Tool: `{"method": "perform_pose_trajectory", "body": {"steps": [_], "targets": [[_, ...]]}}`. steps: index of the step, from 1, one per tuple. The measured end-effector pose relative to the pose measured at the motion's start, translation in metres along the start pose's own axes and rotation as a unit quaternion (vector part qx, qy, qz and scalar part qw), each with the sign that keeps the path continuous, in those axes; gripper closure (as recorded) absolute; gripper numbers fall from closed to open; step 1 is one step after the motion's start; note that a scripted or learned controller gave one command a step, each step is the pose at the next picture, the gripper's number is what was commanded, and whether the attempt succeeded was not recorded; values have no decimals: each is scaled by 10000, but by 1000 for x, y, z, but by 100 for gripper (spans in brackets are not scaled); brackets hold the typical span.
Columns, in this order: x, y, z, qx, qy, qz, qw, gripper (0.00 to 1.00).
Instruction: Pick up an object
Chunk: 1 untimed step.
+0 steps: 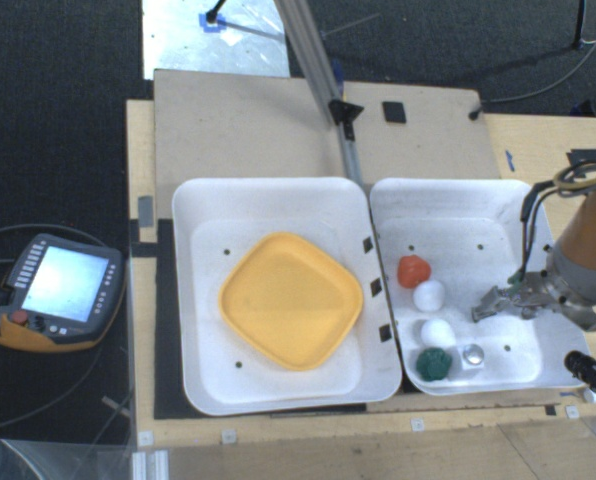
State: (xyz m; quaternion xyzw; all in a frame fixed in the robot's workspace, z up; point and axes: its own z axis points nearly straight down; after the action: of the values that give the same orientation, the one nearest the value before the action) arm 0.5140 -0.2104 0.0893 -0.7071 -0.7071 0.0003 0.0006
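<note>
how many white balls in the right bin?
2. One white ball sits just below-right of the red ball; the other white ball lies nearer the front, just above the dark green ball. The arm covers the right bin's right side, so more may be hidden.

A light wooden desk is sitting on a dark carpet floor. Left of the desk, a small handheld screen is lying on the floor and glowing. Behind the desk, a bright patch of floor is shining.
</note>
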Motion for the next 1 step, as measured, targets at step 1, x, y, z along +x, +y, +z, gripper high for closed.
{"method": "perform_pose_trajectory", "body": {"steps": [1], "targets": [[0, 1, -12, -13, -5, 1, 10000, 100]]}}
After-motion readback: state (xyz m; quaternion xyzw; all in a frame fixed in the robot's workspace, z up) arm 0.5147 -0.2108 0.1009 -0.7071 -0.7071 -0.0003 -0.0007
